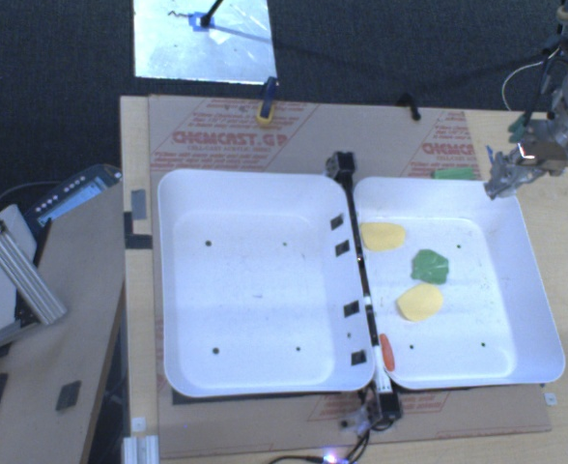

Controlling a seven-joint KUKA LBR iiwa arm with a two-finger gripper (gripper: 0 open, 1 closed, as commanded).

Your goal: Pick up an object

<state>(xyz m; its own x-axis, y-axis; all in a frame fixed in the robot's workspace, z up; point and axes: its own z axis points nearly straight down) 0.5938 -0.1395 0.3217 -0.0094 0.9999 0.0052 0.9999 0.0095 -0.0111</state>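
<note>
Camera view: green object (430, 266) in right bin (516, 259), well below-left of tool (501, 184), finger state unclear.

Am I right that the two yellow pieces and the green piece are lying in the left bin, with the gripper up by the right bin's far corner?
Not quite: the camera view shows the two yellow pieces and the green piece lying in the right bin, not the left bin. The gripper is indeed by the right bin's far corner.

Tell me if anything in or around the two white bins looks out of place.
One thing: a small orange-red piece lies on the divider between the bins, near the front, not inside either. The two flat yellow pieces and the green crumpled piece sit inside the right bin.
</note>
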